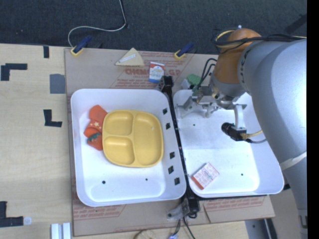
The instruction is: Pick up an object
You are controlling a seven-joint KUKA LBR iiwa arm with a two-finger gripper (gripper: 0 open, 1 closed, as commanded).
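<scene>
White bin [249, 178], red-patterned packet [205, 175].

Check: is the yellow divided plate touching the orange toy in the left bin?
Touching. The camera view shows the yellow plate overlapping the orange toy's right edge.

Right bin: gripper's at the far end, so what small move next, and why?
Probably shift the gripper toward the near end of the right bin, over the red-and-white packet. It lies flat, apart from the walls, while the gripper sits at the far end beside a green item.
</scene>
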